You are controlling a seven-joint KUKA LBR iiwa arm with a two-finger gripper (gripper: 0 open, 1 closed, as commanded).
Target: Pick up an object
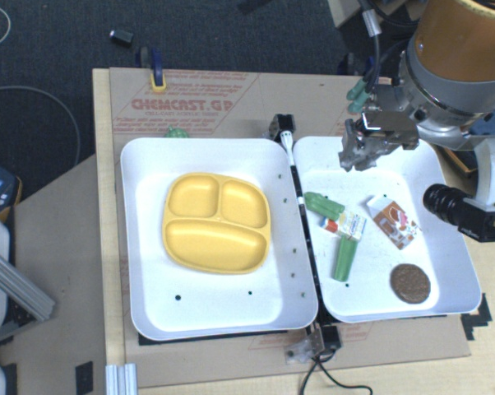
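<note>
Robot lab: bins [141, 220] on cardboard-covered bench [190, 97] (cables about).

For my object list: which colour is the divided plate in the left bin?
Yellow. The divided plate shows clearly in the camera view.

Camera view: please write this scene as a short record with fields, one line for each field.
left bin: holds a yellow divided plate
right bin: holds four small items
green marker: lies near the middle divider, pointing toward the front
green tube: behind the marker, tilted
snack packet: right of the marker
brown round disc: front right part of the bin
gripper: above the back of the right bin, apart from all four items
held object: none seen
</note>
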